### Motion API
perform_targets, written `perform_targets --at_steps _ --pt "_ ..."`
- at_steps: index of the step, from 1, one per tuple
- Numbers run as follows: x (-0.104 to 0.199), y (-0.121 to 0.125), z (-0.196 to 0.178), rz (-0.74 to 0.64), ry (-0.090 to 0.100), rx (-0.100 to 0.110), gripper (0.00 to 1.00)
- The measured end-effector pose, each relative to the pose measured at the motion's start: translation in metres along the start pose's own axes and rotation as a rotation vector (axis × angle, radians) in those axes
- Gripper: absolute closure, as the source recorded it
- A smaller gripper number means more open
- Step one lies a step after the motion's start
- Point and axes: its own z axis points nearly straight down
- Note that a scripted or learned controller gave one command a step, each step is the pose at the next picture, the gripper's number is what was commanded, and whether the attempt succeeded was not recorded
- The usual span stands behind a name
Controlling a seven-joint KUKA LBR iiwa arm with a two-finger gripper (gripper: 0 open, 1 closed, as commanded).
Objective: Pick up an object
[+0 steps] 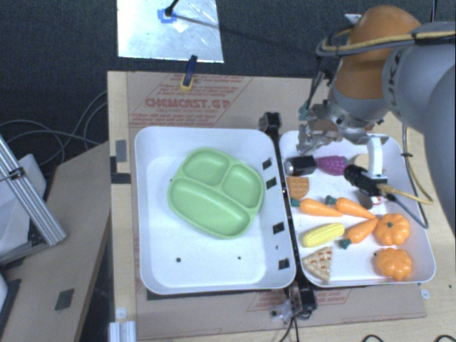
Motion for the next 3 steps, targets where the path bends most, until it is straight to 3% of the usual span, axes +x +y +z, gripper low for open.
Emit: perform_targets --at_steps 1,2,3 --pt "0.045 0.005 0.001 0.002 0.000 0.000 1.00" --pt "0.097 0.028 0.002 0.000 0.001 -0.001 1.00" --pt "0.085 0.023 0.005 0.009 -0.001 0.002 1.00"
